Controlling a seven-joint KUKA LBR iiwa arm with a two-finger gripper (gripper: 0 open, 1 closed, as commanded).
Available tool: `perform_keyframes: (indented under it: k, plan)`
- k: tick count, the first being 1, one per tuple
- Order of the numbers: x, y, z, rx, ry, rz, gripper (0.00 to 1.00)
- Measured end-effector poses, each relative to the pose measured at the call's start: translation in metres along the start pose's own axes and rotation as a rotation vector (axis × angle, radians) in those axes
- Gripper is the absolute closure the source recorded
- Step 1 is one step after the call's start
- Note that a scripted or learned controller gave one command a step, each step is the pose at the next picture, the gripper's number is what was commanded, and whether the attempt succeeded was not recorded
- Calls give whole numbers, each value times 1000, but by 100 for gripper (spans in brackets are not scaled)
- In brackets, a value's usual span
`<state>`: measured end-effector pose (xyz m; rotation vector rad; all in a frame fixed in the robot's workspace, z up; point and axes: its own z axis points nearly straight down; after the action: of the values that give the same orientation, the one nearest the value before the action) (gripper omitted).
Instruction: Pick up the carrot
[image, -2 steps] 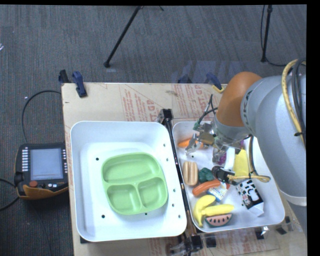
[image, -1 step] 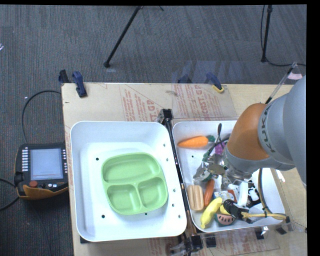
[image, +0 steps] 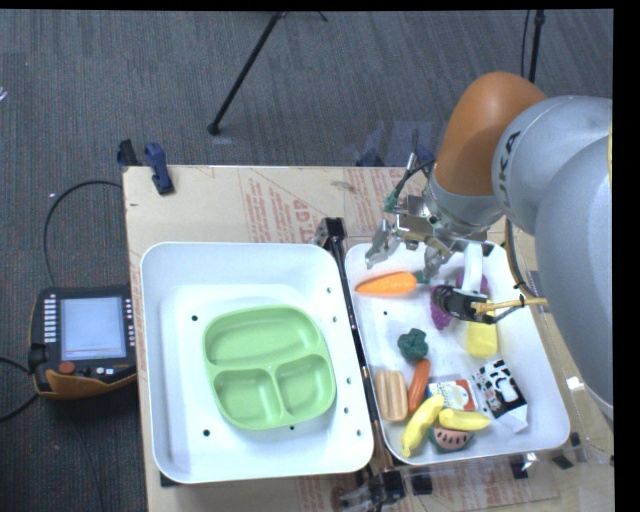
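Observation:
The carrot (image: 387, 284), orange and lying crosswise, rests at the far left of the right bin (image: 548, 400). My gripper (image: 405, 258) hangs directly over it at the bin's far end, open, with one finger (image: 378, 248) to the left and the other to the right. Both fingertips stand just behind the carrot in the picture, and nothing sits between them. A thinner orange-red stick (image: 418, 384) lies further forward, below a green broccoli piece (image: 412, 345).
The right bin also holds a purple eggplant (image: 443, 305), a yellow block (image: 481, 338), a black-and-white carton (image: 497, 388), a bun (image: 390, 394), a banana (image: 422, 422) and a watermelon slice (image: 450, 438). A green divided plate (image: 268, 365) lies in the left bin (image: 165, 300).

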<state>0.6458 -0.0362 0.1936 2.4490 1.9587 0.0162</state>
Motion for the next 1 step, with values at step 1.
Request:
perform_keyframes:
  k: [1]
  plan:
    - [-47,-5,32,16,-3,-201,0]
